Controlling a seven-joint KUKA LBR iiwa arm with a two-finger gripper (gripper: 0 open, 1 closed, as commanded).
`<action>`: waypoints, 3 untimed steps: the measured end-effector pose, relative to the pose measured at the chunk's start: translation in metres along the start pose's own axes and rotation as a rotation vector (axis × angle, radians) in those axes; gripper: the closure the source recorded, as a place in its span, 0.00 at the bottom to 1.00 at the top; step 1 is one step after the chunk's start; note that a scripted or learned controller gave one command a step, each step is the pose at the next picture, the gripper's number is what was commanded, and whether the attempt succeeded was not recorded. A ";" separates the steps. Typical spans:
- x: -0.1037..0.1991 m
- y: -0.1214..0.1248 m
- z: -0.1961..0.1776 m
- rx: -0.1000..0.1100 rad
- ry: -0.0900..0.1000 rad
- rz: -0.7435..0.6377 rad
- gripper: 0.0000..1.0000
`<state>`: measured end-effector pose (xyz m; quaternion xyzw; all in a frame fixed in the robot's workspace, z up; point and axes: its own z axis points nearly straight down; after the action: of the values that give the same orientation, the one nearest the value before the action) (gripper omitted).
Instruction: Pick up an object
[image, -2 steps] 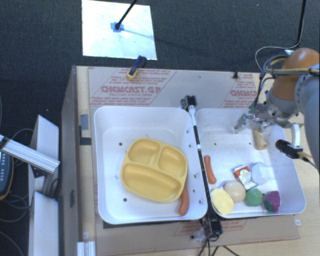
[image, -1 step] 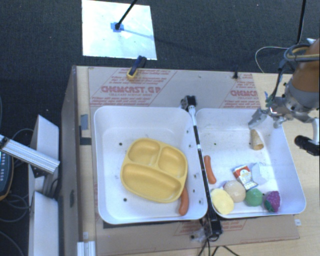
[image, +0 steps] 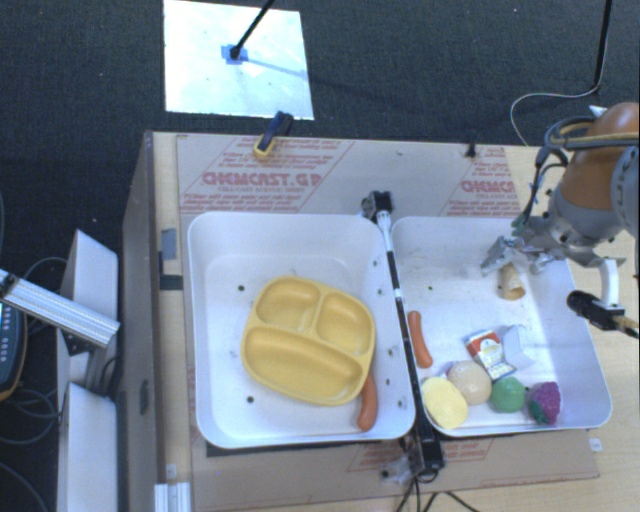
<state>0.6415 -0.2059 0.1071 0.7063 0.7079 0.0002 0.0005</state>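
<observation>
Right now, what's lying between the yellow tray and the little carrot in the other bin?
In the camera view, a hot dog lies by the tray, then the black divider between the bins, then the carrot.

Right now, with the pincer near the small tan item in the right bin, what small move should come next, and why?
Probably a short move straight down. The pincer sits at the top of the tan piece in the right bin, and I cannot see the piece between its fingers. The piece lies apart from the other items, so descending looks safe.
</observation>
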 end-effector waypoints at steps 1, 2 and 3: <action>0.000 0.001 -0.012 -0.005 -0.001 -0.002 1.00; 0.000 0.001 -0.012 -0.004 -0.002 -0.002 0.00; 0.000 -0.008 0.023 -0.001 0.000 0.001 0.00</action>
<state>0.6339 -0.2061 0.0846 0.7066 0.7076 0.0003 0.0009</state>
